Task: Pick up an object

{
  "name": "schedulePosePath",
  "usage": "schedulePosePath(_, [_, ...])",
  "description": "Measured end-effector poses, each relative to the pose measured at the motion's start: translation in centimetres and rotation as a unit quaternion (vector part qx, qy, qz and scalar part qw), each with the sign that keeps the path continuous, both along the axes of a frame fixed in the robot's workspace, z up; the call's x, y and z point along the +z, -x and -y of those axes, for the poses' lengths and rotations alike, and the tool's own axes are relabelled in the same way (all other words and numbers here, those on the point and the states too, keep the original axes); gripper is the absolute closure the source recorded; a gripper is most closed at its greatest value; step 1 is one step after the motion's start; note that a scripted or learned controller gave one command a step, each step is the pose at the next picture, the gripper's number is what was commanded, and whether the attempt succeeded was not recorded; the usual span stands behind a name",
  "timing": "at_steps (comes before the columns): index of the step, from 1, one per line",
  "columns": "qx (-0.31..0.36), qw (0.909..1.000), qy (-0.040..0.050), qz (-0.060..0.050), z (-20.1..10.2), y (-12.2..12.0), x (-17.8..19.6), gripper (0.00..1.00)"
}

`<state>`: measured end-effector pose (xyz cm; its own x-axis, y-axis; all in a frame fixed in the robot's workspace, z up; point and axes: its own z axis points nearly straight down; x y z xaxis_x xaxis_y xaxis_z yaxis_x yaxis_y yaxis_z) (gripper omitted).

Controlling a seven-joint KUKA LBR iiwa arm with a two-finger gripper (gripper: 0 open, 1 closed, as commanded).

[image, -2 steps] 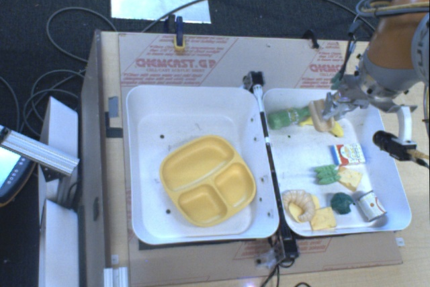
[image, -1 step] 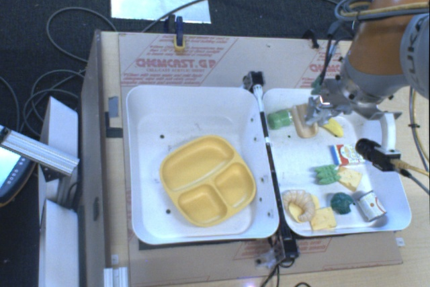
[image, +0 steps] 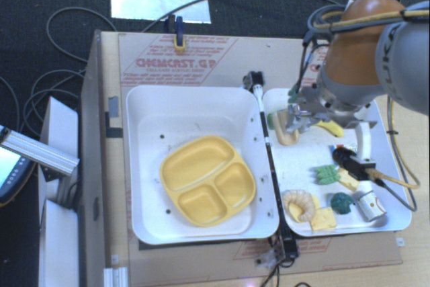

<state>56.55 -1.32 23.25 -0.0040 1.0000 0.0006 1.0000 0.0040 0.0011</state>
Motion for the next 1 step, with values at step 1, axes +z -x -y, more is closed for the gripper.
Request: schedulePosePath(1, [-0.001, 1.0, 0.0005, 0.0, 1.02, -0.67, 2.0, 1.0])
